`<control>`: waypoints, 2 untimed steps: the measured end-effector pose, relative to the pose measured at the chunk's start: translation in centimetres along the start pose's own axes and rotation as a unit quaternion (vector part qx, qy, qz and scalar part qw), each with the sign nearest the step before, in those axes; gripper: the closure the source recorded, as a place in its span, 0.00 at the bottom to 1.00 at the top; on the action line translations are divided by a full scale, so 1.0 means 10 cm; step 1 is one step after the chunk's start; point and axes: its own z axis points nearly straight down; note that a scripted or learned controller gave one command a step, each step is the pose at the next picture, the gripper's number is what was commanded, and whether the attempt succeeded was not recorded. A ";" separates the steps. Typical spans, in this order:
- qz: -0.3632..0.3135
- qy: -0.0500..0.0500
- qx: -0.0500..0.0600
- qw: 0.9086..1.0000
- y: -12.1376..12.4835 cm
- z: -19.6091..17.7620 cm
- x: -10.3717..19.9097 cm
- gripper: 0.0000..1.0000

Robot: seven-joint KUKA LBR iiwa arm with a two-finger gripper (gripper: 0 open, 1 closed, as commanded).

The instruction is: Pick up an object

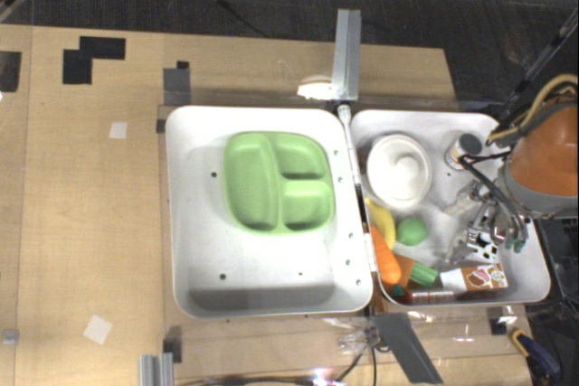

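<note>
We see a matt green plastic tray in a smooth white bin. The bench looks like pale wood; a white bowl appears glossy.

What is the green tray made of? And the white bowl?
The green tray looks like matte plastic: one even colour, soft rounded compartments. The white bowl also seems plastic, smooth with a faint sheen, though it could be ceramic.

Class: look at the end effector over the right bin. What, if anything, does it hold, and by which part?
It cannot be told: the end effector hangs low in the right bin, and no object shows between its tips.
</note>
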 end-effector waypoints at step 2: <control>-0.002 0.001 0.000 1.000 -0.26 -0.24 0.10 0.00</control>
